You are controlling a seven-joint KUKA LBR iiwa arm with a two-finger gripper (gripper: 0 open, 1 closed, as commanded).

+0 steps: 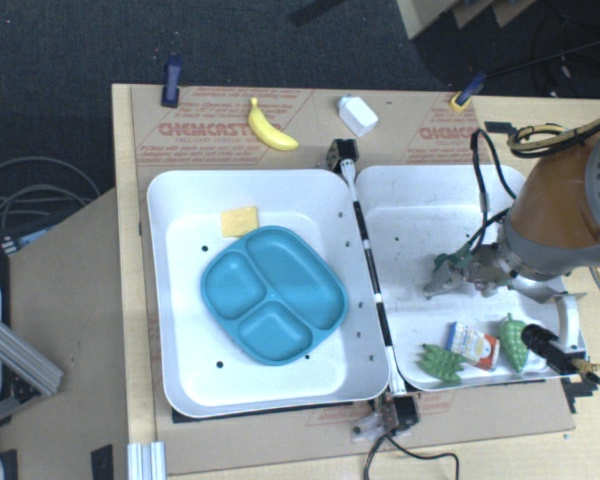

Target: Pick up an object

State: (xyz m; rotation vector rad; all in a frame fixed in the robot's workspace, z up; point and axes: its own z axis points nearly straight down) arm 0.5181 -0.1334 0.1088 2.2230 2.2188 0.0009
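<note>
**Arm low in the right bin, candidates bunched at the front wall**

The arm (560,208) comes in from the right and is bent down over the right bin (420,193). The gripper (450,273) sits low near that bin's middle, close to the floor or on it. It looks grey and blurred against the white. Whether it is spread or closed, I cannot tell, and I see nothing clearly caught in it.

Everything else I place from the right bin. Along its front wall lies the likely prey: a green toy (442,362), a small packet (473,347) just beside it, and a second green piece (513,342) beside that, with a black part of the rig overlapping its far end. They lie loose and jumbled, as tossed things do, and the gripper stands short of them, nearer the bin's centre. My read is that no pick is made yet.

Across the divider to the left, the left bin (170,268) holds a blue tray (272,293) flat in its middle, with a yellow block (240,221) touching the tray's back edge. Behind both bins, out on the cardboard, sit a banana (270,130) and a white bottle (358,116), well out of play.

A flat packet against a wall is a hard grab, so the lumpy green toy looks the kinder target.
</note>
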